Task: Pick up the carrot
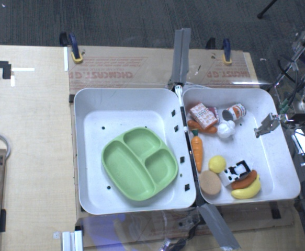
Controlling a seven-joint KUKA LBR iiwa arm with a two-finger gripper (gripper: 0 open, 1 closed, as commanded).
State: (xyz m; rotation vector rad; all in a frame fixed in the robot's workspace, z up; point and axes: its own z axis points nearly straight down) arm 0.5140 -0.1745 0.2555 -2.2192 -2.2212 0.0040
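Note:
The carrot [196, 150] is orange with a green top and lies lengthwise along the left wall of the right bin [278, 161], its green end pointing away from me. My gripper [266, 124] shows as a small grey part over the right side of that bin, well to the right of the carrot and apart from every object. The rest of the arm runs off the right edge of the view.
Around the carrot lie a red box [203, 115], a small can [235, 112], a white crumpled lump [226, 130], a lemon [217, 164], a tan disc [210, 182], a black-and-white carton [235, 171] and a banana [248, 190]. The left bin [89, 119] holds a green divided plate [139, 162].

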